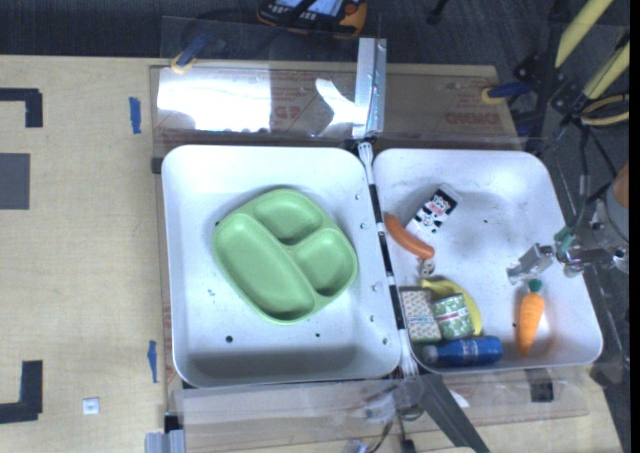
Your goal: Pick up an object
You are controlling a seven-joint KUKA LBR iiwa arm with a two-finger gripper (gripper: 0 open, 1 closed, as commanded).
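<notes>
The gripper (530,263) sits at the right side of the right bin (500,176), reaching in from about three o'clock, its metal tip low over the bin floor; whether it is released or clenched cannot be told from this view, and nothing shows between its tips. Just below it, toward six o'clock, one orange carrot (529,318) with a small green top stands almost upright on the floor, close to the tip but apart from it. Toward nine o'clock of the gripper, near the bin's left wall, lies one orange-red sausage (409,235), and just at its one o'clock one small black-and-white patterned box (436,211). At the bin's seven o'clock corner a cluster is packed together: one yellow banana (467,303) curving around one green-and-red patterned box (438,317), with one blue bottle (465,350) lying on its side just below them, along the front wall. That makes six loose things in the right bin. The left bin (190,241) holds one green divided plate (285,253) with three compartments, lying near its middle.
</notes>
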